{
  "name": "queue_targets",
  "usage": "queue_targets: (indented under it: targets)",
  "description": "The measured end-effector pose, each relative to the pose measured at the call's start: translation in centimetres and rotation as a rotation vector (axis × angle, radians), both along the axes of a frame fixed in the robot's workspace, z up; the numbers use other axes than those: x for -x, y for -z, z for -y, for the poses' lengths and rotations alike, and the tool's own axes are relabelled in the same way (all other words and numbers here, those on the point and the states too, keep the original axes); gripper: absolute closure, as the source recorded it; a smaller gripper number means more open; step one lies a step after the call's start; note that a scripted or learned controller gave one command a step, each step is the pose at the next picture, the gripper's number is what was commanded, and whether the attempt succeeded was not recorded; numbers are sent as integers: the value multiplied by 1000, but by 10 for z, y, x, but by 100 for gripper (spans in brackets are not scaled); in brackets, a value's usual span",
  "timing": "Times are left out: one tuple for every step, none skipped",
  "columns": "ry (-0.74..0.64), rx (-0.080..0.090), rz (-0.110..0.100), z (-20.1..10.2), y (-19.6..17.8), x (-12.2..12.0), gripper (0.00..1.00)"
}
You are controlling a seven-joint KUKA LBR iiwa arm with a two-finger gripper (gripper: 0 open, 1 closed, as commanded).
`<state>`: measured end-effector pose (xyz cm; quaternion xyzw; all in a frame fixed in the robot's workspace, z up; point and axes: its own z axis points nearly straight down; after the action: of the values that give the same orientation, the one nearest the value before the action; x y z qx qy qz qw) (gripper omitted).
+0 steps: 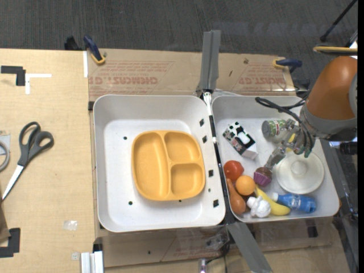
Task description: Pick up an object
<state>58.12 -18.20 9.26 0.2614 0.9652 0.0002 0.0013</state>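
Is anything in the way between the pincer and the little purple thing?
No, nothing visible. The pincer hangs right next to the purple thing in the right bin. The white bowl sits beside it on the right, and the orange ball on the left, both off to the sides.

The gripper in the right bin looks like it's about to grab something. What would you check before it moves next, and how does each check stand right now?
1. Gripper is over the right bin, where the objects lie: ok.
2. A target sits right at the fingertips, the small purple object: ok.
3. Whether the fingers are open enough to fit around it: cannot tell, too small and blurred.
4. Room around the target: not ok. The orange ball, the red tomato and the white bowl crowd close to it.
5. Nothing held yet: cannot tell, though nothing visibly sits between the fingers.
6. Yellow divided plate in the left bin lies well away from the arm's path: ok.
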Motion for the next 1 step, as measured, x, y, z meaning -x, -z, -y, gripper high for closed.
queue_targets:
  targets:
    - [-146, 1, 0, 37, -47, 51, 0]
